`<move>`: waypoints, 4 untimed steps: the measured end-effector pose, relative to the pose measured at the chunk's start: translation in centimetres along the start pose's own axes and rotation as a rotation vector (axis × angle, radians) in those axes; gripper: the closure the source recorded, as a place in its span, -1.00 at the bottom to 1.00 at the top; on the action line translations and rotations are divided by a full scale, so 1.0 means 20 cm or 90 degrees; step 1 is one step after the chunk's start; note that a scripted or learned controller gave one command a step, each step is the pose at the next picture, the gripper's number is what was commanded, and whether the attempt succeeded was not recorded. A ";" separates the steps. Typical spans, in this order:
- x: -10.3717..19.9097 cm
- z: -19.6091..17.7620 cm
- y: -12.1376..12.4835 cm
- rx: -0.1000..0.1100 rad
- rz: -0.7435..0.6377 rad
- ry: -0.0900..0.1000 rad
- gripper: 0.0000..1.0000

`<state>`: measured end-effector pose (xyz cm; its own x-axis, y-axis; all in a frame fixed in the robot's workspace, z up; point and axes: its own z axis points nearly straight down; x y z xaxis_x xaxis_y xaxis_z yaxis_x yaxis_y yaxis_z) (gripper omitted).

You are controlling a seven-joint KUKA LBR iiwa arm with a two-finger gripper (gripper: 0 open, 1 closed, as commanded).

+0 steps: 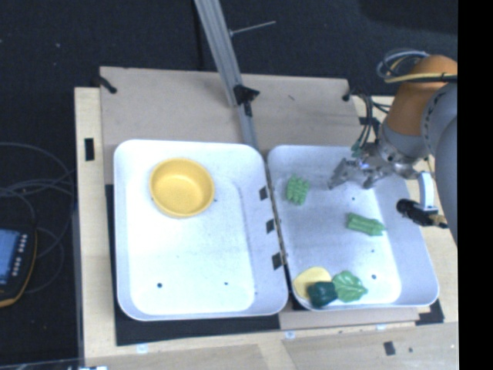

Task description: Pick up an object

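Gripper: you will find the gripper over the far part of the right bin, its two fingers spread apart with nothing between them.
Arm: your arm comes in from the right bin's far right corner (the orange band sits just above the wrist).
Right bin: take this as your landmark; it is the white tray on the right of the bench.
Green block: a small green block lies near the right bin's far left side, left of the gripper and apart from it.
Green bar: a long green bar lies near the middle of the right bin, on the near side of the gripper and clear of the fingers.
Near cluster: at the right bin's near edge you see a yellow piece, a dark teal piece and a leafy green piece packed close together (they look to be touching).
Left bin: the left bin adjoins the right bin's left wall and holds a yellow bowl in its far half.
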<state>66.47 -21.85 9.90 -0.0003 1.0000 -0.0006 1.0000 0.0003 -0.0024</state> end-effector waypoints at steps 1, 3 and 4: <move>0.00 -0.07 0.01 -0.003 0.000 -0.001 1.00; 0.02 -0.57 0.03 -0.004 0.000 0.000 1.00; 0.29 -0.58 0.01 -0.002 -0.002 0.000 1.00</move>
<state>66.63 -16.05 21.57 -0.0031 1.0000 -0.0001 1.0000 0.0031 0.0014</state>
